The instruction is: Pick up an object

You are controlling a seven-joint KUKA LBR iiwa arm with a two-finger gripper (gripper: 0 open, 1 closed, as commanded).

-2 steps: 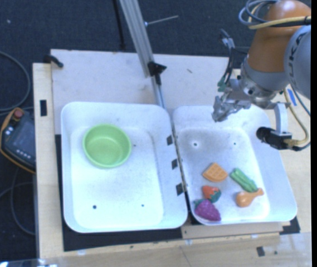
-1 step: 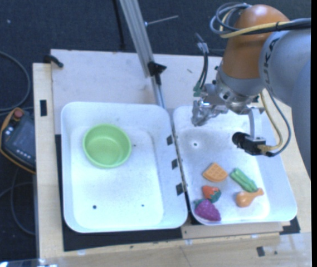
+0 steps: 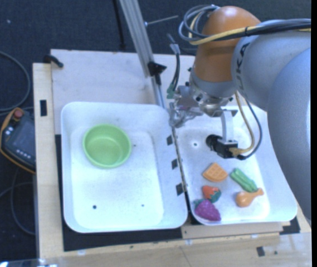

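At the near edge of the right bin a small cluster of toy foods lies close together: a purple grape bunch right in the near-left corner, a red strawberry-like piece just beside it, an orange drumstick shape to the right, and a little farther back a green pickle-like piece and an orange waffle-like wedge. Any of them could serve as the object to pick up, and none is between the fingers. The crowding is the main risk: a descent onto one piece may nudge its neighbour, or close on two at once, and the grape bunch sits so tight against the bin wall that a finger could strike the rim instead of sliding beside it. The rounded plastic shapes will probably slip from a pinch that lands off-centre. In the left bin a green bowl stands well apart from the arm. Farther back, the gripper hangs near the far end of the divider between the bins, well away from the toys, so a long move must be well aimed. Whether it is spread or closed I cannot tell; it is small and blurred against the white plastic. The grey arm and orange band cover the far right part of the right bin.
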